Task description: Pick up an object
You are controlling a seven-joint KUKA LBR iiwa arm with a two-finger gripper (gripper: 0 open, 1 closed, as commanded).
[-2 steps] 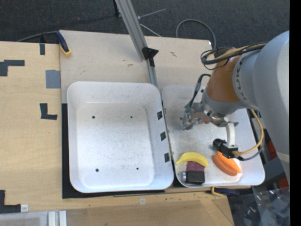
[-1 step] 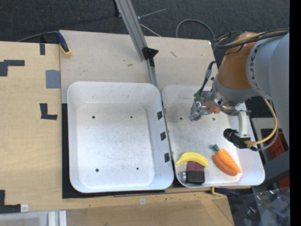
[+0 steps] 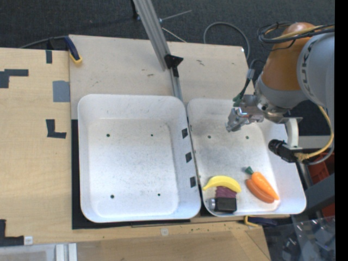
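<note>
While the counter [image 3: 125,69] stretched pale and wooden across the view, it carried two shallow white bins side by side, touching along their inner rims. The left bin [image 3: 92,145] was the wider one, its floor speckled with dark marks. The right bin [image 3: 217,145] held everything else. Over its far end reached the arm [image 3: 304,64], grey with an orange band, coming in from the right. Its hand [image 3: 235,123] hung over the upper middle of the right bin, pointing down toward the bare floor there; whether it was spread or closed could not be told, and nothing could be seen in its hold. The objects lay well apart from the hand, all gathered at the near end of that bin. A carrot [image 3: 261,187] with a green top lay tilted toward the near right corner. To its left curved a banana [image 3: 222,184], and just below the banana, touching it, sat a small dark block [image 3: 225,203] against the near rim.
</note>
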